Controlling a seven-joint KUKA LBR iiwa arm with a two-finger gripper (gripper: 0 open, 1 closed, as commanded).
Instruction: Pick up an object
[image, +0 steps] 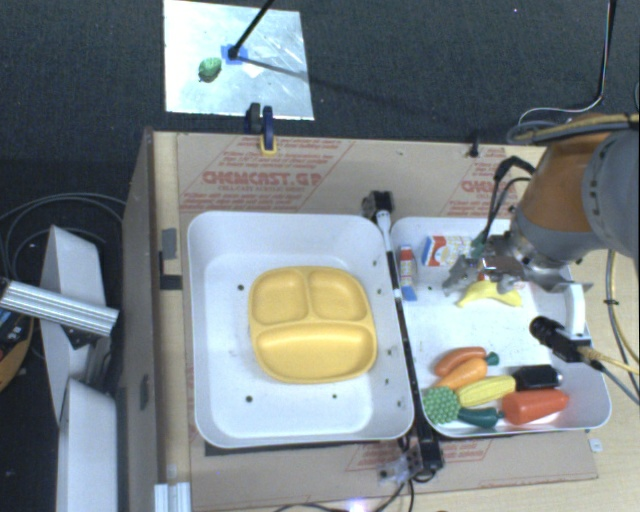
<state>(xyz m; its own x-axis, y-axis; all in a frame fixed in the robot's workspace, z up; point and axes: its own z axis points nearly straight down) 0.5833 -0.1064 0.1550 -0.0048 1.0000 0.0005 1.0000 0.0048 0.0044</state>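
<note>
My gripper (474, 272) hangs low over the upper part of the right bin (600, 405), just above and touching close to a yellow banana (492, 293) that lies on the bin floor. I cannot tell whether the banana is in its grip. At the bin's front lie an orange carrot (460, 363), a yellow corn cob (487, 390), a green broccoli (440, 404), a red pepper (533, 405) and a small black block (537, 377). A small red, white and blue carton (437, 250) sits left of the gripper.
The left bin (215, 330) holds a yellow divided plate (310, 322). A slim red and blue tube (407, 272) lies along the divider between the bins. The arm's orange band (555, 190) and grey body fill the right side above the bin.
</note>
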